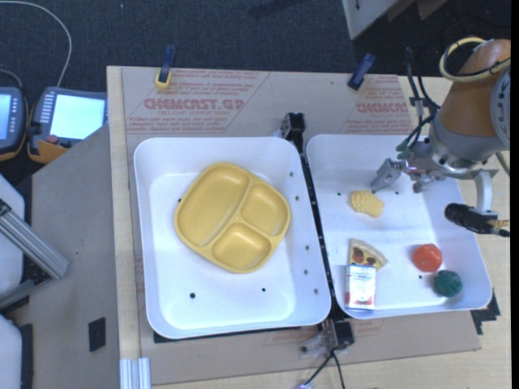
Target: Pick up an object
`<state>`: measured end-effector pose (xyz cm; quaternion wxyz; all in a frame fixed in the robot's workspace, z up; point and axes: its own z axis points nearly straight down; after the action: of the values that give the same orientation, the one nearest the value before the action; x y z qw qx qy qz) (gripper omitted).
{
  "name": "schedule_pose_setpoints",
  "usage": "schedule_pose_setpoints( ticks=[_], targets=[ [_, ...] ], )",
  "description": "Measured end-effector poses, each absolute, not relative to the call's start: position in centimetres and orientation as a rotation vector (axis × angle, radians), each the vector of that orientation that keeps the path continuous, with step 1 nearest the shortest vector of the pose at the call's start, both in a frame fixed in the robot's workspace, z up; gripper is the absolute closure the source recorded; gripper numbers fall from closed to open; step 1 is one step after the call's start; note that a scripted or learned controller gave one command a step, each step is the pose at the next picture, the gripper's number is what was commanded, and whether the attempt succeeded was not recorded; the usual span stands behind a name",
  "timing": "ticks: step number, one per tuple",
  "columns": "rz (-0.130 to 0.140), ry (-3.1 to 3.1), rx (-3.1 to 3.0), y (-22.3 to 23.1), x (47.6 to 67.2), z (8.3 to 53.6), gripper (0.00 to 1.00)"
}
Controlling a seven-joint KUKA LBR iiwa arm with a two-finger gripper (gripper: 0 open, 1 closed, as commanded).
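Note:
In the right bin (478, 298) lie a yellow corn piece (366, 203), a pizza slice (366, 255), a small white and red carton (362, 287), a red tomato (427, 257) and a dark green ball (447, 283). My gripper (404, 177) hangs over the far part of this bin, up and to the right of the corn piece. Its fingers are spread open, and nothing is between them. The left fingertip (383, 180) is a short way from the corn without touching it.
The left bin (154, 217) holds a yellow divided plate (233, 216). A black divider strip (312, 217) runs between the bins. Clamps sit at the bench's far edge, and screens stand off the bench at left.

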<state>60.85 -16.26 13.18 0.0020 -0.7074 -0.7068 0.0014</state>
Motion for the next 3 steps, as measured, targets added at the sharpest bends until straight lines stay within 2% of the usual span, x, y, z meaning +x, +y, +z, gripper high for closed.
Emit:
schedule_pose_setpoints(
  ticks=[1, 2, 3],
  targets=[
    [-0.012, -2.224, -2.228, -16.3, 61.3, 9.0, 0.0],
    [-0.021, -2.233, -2.232, -16.2, 61.6, 10.5, 1.0],
    [-0.003, -2.226, -2.223, -15.7, 61.5, 14.9, 1.0]
  ],
)
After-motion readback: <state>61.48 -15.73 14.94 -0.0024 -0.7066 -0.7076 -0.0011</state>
